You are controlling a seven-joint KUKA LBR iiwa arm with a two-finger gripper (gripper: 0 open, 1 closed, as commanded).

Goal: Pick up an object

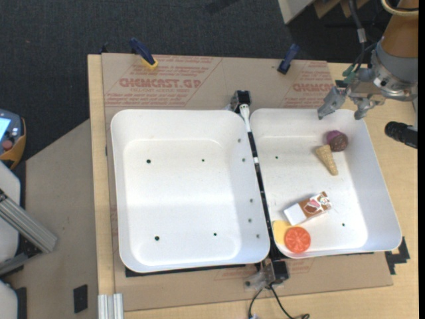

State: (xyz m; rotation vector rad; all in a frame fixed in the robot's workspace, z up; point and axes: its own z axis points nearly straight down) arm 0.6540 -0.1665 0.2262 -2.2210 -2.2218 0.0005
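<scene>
Two fingers of the gripper (344, 110) hang spread apart with nothing between them, at the upper right of the frame, over the far rim of the right bin (372, 178). You should bring it down-frame and straddle one item squarely. Nearest lies the ice-cream cone (326, 159), touching a purple ball (337, 140). Lower down sit a small snack box (309, 209) and an orange-red tomato (297, 239) near the bin's bottom-left corner. Your left bin (133, 198) holds nothing.

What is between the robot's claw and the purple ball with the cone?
Nothing. In the camera view, the open gripper hangs over the right bin's top edge, and only bare white bin floor separates it from the purple ball and cone.
</scene>
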